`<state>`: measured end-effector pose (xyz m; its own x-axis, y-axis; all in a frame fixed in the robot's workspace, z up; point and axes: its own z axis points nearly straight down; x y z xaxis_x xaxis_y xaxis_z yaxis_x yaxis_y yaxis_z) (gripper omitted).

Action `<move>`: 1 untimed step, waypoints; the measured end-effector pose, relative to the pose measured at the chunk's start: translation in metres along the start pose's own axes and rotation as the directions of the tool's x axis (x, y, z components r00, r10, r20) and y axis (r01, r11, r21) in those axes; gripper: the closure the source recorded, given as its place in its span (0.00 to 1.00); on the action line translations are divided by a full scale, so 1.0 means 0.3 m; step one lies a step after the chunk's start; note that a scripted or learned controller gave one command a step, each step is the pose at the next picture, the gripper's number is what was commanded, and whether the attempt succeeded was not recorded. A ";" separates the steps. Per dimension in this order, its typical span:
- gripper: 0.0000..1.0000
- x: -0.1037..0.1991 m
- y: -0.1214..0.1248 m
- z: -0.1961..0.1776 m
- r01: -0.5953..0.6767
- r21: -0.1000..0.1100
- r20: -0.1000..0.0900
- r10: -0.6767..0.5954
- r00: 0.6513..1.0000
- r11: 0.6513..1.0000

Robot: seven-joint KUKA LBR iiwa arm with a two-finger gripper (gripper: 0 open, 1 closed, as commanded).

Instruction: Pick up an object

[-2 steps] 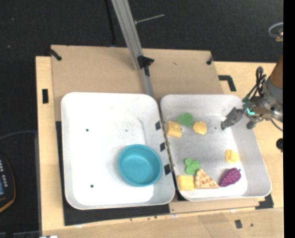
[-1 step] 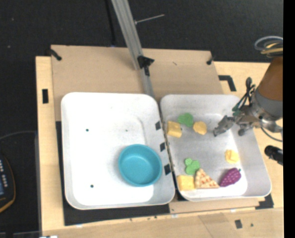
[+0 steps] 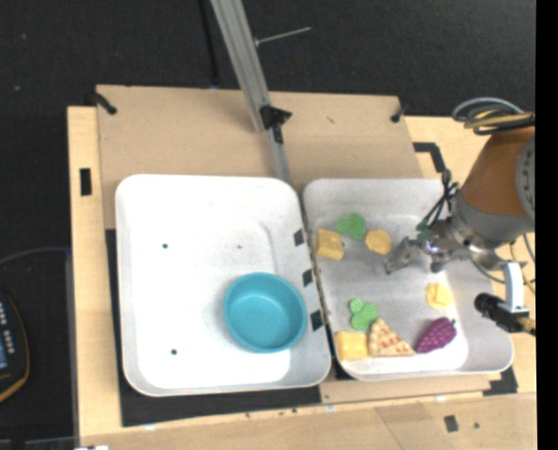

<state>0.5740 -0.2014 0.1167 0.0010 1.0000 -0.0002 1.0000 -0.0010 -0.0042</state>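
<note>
- The grey arm with the orange band (image 3: 492, 181) reaches in from the right, and its two-finger gripper (image 3: 412, 254) hangs over the bare middle of the right shallow white bin (image 3: 354, 195).
- The fingers look spread apart with nothing between them, so I judge that no object is held at this moment (the fingertips are small and dark, so I say this with some care).
- The things to pick all lie in the right bin: a yellow block (image 3: 329, 245) and a green leaf-shaped piece (image 3: 352, 225) near the bin's left wall, and a small yellow rounded piece (image 3: 379, 242) just beside the gripper.
- Nearer the front edge lie a small yellow piece (image 3: 438, 295), a purple bunch of grapes (image 3: 435, 334), a pizza-like triangle slice (image 3: 387, 339), a second green piece (image 3: 361, 314) and a yellow cube (image 3: 352, 346).
- The left shallow white bin (image 3: 166, 204) bears a round blue plastic bowl (image 3: 263, 311), well apart from the gripper.
- What could go wrong: the gripper is over bare floor between objects, so if it descends here it may close on nothing.
- The front objects touch each other, so a grasp there may push a neighbour or take two at once.
- The flat slice may slip from the fingers, because it offers little height to pinch.
</note>
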 end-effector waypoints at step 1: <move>0.00 -0.003 0.001 0.054 -0.002 -0.004 0.002 0.002 1.000 1.000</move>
<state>0.5742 -0.2024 0.1004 0.0027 1.0000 -0.0019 1.0000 -0.0027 -0.0006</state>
